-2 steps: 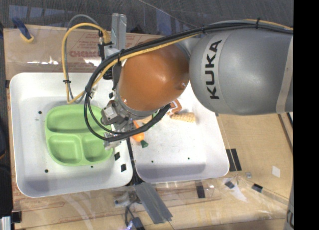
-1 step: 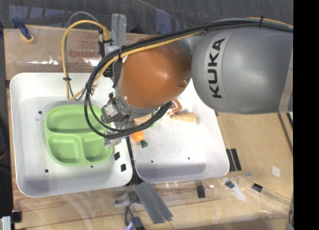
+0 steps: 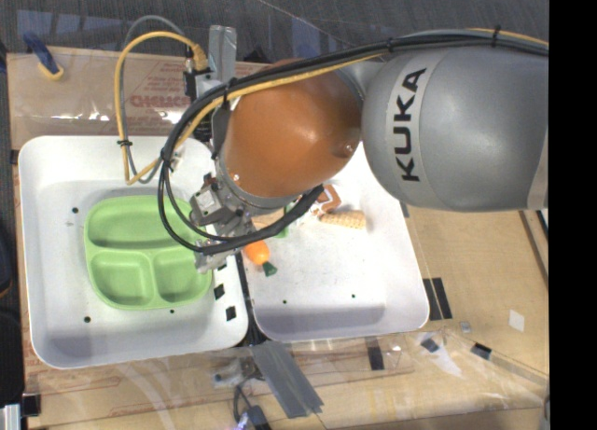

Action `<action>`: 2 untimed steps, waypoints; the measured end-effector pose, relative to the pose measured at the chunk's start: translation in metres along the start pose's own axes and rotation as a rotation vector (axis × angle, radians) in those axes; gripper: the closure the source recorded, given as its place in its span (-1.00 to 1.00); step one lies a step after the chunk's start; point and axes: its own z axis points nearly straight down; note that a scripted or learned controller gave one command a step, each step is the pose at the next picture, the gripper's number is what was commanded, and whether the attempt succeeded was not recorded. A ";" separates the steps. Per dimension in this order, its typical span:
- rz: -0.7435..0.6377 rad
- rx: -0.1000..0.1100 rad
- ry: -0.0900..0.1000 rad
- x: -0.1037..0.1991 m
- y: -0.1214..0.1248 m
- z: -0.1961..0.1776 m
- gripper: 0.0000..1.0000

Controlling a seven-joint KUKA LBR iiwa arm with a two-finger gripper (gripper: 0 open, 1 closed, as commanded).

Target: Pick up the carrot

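A small orange carrot (image 3: 256, 253) with a green stem end (image 3: 270, 269) lies in the right bin (image 3: 373, 298), close to its left wall. The gripper (image 3: 222, 243) hangs just left of the carrot, over the ridge between the two bins, under the arm's big orange band and grey wrist. The carrot's upper part touches or tucks beneath the gripper body; whether it sits between anything is hidden.
A green divided tray (image 3: 140, 256) rests in the left bin (image 3: 47, 232). A tan waffle-like piece (image 3: 343, 221) lies in the right bin beside the arm. Yellow and black cables (image 3: 140, 92) loop over the left bin's back.
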 end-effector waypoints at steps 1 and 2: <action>-0.004 0.002 -0.002 -0.002 -0.001 -0.010 1.00; -0.706 -0.003 0.002 0.039 0.008 0.020 1.00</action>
